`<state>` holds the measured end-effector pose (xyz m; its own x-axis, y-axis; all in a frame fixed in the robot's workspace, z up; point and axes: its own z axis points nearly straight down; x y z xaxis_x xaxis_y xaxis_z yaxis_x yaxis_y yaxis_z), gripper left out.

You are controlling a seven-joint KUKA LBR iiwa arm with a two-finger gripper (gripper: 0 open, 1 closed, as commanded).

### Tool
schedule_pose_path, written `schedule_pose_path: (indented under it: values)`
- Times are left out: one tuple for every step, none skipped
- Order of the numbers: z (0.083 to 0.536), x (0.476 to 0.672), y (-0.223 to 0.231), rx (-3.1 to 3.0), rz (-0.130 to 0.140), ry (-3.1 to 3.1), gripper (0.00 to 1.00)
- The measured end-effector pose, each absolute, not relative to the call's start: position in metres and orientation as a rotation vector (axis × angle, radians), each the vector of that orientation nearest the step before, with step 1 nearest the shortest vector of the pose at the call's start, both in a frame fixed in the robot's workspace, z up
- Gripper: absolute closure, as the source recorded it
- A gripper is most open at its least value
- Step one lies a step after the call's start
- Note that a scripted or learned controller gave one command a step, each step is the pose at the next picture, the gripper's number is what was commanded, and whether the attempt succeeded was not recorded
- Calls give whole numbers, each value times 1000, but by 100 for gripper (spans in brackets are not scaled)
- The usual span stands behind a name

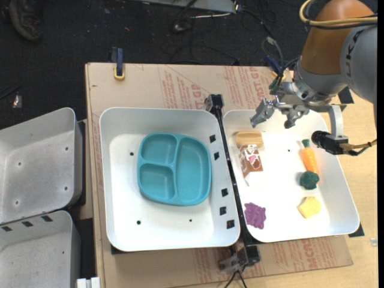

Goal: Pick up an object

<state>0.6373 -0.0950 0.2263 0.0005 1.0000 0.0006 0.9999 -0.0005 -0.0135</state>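
Camera view shows the gripper (276,114) spread wide and empty above the right bin's (282,227) far edge. Nearest to it lies the tan block (248,139), just below and leftward, long axis running across the bin.

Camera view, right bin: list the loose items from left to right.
Bread piece → purple grape bunch → orange carrot. The brown-and-white packet overlaps the bread and grapes in x; the green piece and yellow piece overlap the carrot, so they are left out.
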Motion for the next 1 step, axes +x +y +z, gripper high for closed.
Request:
schedule_pose_path:
  values:
    - [235,639,-95,-2220,0,-2223,0]
